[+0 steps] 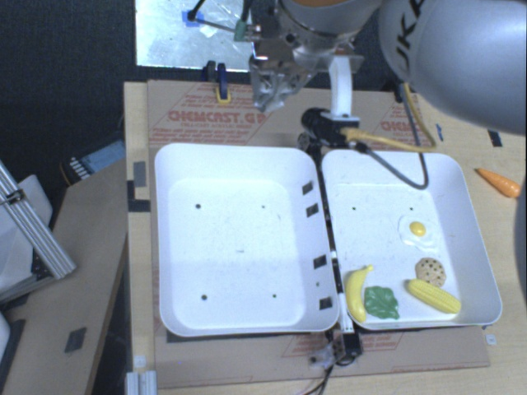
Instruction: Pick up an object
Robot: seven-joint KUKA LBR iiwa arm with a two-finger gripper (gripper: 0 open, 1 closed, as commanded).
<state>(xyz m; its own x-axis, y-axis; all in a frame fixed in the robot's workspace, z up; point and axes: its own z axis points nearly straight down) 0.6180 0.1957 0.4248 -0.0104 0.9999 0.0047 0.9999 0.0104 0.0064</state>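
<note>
My gripper (272,89) hangs high above the bench, over the far edge of the left bin (177,220), away from every object. Nothing shows between its fingers. In the right bin (469,212) lie a fried egg (417,230), a cookie (430,271), a corn cob (433,296), a banana (356,292) and a green leafy piece (381,303). All of these rest in the near half of that bin, the banana close to the divider.
An orange carrot (500,182) lies outside the right bin on the bench at the far right. A cable (395,164) drapes over the right bin's far edge. Clamps (220,81) sit on the cardboard behind the bins.
</note>
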